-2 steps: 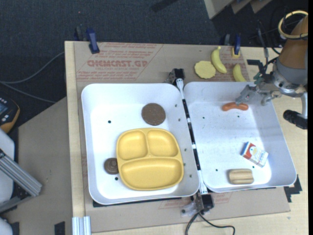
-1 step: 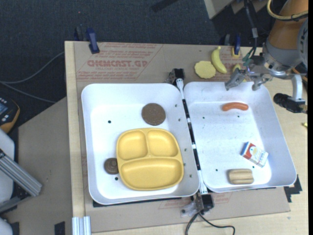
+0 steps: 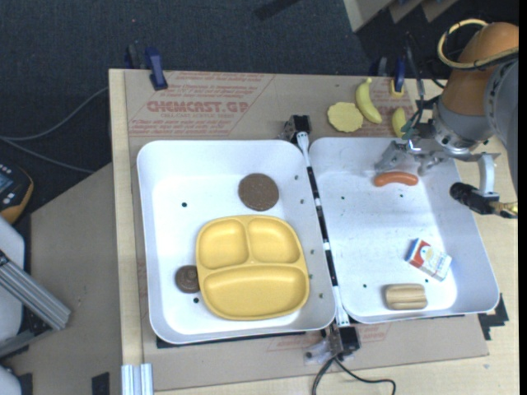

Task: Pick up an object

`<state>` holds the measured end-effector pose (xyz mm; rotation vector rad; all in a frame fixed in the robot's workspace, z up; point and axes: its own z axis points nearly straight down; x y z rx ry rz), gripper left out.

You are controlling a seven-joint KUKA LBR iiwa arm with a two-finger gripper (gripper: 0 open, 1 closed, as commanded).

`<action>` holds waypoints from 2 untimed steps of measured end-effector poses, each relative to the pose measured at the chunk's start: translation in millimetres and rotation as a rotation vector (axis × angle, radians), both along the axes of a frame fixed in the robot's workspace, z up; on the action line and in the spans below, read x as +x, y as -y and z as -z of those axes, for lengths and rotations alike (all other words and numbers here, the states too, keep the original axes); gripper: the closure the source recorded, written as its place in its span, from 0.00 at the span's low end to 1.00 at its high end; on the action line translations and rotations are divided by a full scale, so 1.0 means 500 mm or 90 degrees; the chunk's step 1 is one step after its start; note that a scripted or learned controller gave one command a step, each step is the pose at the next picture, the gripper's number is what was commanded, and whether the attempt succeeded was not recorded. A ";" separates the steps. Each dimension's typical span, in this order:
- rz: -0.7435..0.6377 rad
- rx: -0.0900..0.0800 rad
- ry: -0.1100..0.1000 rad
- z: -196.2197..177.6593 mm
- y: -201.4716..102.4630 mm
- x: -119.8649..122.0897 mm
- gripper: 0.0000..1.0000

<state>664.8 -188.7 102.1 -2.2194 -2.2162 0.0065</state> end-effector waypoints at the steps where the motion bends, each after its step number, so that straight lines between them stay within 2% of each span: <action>1: -0.003 -0.001 0.008 0.014 -0.078 0.007 0.00; 2: -0.002 0.000 0.003 0.035 -0.075 0.003 0.00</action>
